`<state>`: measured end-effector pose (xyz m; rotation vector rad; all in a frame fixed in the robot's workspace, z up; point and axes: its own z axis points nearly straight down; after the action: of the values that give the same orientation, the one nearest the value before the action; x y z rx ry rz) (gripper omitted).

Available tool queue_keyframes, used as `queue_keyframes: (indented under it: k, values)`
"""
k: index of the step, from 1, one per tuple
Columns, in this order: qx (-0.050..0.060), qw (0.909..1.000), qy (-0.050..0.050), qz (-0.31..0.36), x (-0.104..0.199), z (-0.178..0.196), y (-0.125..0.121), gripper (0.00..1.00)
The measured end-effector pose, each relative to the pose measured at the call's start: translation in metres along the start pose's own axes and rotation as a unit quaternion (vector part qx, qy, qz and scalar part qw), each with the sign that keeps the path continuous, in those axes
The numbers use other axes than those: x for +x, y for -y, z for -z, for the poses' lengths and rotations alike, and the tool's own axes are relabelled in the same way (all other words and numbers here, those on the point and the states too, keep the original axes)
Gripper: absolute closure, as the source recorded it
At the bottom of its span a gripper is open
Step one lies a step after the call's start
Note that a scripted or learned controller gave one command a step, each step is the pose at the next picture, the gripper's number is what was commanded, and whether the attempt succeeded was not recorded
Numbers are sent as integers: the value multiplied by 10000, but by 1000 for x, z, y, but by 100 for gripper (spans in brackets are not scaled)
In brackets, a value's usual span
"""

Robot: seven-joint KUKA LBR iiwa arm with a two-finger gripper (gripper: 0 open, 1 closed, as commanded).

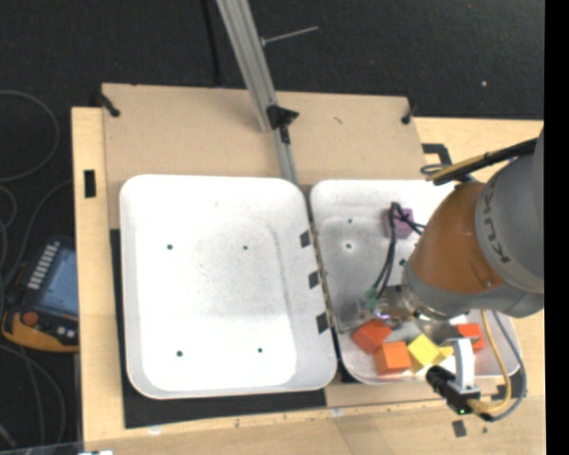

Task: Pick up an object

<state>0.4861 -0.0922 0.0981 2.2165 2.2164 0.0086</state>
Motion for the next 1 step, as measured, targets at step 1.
queue_keyframes:
  k: [1]
  values:
    - [-1,10000,12,4,5,0,0,0]
